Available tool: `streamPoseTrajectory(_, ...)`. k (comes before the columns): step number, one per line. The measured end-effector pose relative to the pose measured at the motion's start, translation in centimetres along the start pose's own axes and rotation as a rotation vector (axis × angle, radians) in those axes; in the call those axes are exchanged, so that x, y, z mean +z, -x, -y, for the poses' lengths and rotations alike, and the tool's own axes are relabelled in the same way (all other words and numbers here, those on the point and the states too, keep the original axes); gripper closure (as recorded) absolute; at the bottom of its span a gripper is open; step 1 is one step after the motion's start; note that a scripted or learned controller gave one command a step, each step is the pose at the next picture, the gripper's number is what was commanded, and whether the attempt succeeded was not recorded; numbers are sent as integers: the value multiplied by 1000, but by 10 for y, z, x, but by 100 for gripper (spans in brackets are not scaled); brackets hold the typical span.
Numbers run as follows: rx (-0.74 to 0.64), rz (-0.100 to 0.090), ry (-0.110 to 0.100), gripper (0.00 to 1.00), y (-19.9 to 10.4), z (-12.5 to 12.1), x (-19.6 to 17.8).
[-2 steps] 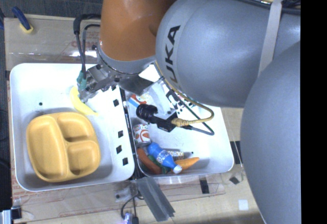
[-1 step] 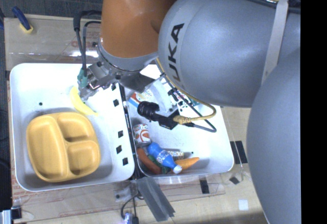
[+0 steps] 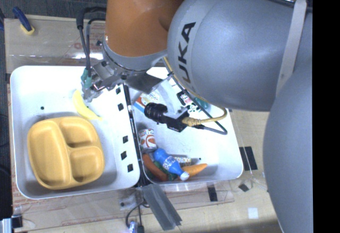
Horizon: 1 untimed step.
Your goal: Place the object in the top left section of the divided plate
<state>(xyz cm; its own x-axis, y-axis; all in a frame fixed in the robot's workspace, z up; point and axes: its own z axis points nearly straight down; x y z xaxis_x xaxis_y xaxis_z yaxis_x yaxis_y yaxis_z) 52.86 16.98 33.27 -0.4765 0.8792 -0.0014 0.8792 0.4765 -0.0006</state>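
Observation:
A yellow divided plate (image 3: 65, 150) lies in the left bin (image 3: 32, 80), toward its front, with three sections. A slim yellow banana-shaped object (image 3: 86, 106) sits just past the plate's far right corner, slanting down to the right. My gripper (image 3: 88, 88) hangs right above the object's upper end, under the orange wrist band. The wrist hides where gripper and object meet, so contact is unclear.
The right bin (image 3: 228, 144) holds a small can (image 3: 147, 138), a blue bottle (image 3: 169, 163), a carrot (image 3: 195, 169) and a brown sausage-like piece (image 3: 151, 168). A black cable connector (image 3: 159, 114) dangles over it. The big grey arm covers the bins' far right.

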Motion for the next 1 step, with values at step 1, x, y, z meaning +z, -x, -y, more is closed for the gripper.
streamPoseTrajectory(1, -100, -2, -2, 100, 12, 28, 40)
